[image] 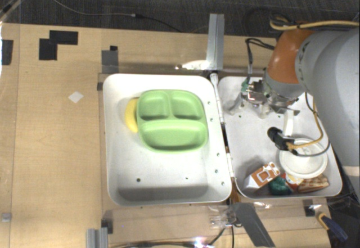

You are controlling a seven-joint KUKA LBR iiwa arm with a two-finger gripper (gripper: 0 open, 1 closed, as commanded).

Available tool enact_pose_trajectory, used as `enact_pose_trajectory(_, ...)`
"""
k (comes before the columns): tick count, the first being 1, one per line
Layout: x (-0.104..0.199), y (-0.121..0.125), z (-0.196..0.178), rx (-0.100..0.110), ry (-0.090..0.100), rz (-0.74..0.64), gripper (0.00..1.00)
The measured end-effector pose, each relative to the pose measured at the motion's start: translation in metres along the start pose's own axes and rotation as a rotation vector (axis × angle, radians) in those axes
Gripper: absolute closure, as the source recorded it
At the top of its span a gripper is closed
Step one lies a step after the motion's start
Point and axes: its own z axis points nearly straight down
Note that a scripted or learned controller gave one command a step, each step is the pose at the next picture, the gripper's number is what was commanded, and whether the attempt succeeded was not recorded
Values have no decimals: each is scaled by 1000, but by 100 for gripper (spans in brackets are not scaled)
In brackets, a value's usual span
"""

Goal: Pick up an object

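My gripper (263,99) hangs low over the far part of the right bin (247,145), under the grey arm with its orange band. Nothing shows in its grasp. The objects nearest to it lie at the bin's near right corner: a white round cup (304,163), a small orange-and-white patterned box (264,175), a dark green lump (278,186) and a brown packet (313,185). In the left bin (163,185) a green divided plate (171,119) lies upside-right at the far middle, with a yellow thing (130,116) poking out from under its left edge.
A metal divider rail (220,129) runs between the two bins. An upright metal post (216,41) stands behind them. The wooden bench (50,145) spreads to the left with black markers at its far left.
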Motion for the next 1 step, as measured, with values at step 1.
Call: enact_pose_trajectory(1,-62,15,-78,0,-2,-155,0)
